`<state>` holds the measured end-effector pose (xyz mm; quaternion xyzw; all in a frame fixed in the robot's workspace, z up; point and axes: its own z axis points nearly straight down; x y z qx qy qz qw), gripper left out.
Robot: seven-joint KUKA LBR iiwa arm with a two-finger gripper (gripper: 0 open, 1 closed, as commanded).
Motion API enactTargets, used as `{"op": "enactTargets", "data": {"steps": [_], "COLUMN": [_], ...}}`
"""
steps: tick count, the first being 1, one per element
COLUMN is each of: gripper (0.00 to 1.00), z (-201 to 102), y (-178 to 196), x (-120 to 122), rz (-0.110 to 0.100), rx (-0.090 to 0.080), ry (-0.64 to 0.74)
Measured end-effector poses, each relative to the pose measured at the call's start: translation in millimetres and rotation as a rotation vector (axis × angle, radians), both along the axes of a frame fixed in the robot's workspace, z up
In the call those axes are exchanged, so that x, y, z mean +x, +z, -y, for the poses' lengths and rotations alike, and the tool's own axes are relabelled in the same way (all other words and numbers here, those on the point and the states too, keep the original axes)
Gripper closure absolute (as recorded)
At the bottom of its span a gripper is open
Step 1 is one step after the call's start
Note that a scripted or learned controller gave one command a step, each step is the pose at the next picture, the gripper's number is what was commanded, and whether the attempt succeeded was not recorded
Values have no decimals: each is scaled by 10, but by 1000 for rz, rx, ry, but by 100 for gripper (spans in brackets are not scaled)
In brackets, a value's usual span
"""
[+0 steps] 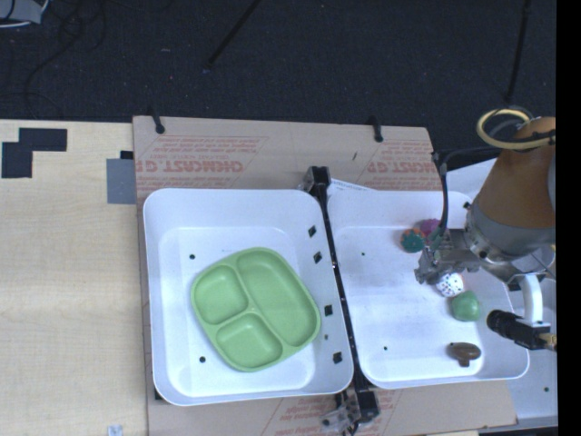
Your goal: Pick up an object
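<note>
The right bin [390,371] holds a few small objects along its right side. A white die with dark dots [449,286] lies just below and right of my gripper [432,267], which hangs low over the bin. A green rounded piece [466,308] sits right under the die. Up left of the gripper, a teal and pink object [417,237] is partly hidden by it. A small brown piece [464,353] rests near the bin's front right corner. Nothing shows held in the gripper.
The left bin [172,243] carries a green divided plate [254,309] with three compartments. A black divider rail [333,289] runs between the bins. The arm's grey body and orange band [517,189] overhang the right bin's right edge, with a black part [517,327] sticking out below.
</note>
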<state>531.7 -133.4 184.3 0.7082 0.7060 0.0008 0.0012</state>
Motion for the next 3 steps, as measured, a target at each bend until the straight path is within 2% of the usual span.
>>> {"op": "enactTargets", "data": {"steps": [1, 2, 3], "gripper": [100, 100, 100], "z": [37, 47, -501], "y": [632, 925, 737], "x": [-4, 0, -123], "rz": [1, -2, -8], "rx": [-1, 0, 3], "ry": [3, 3, 7]}}
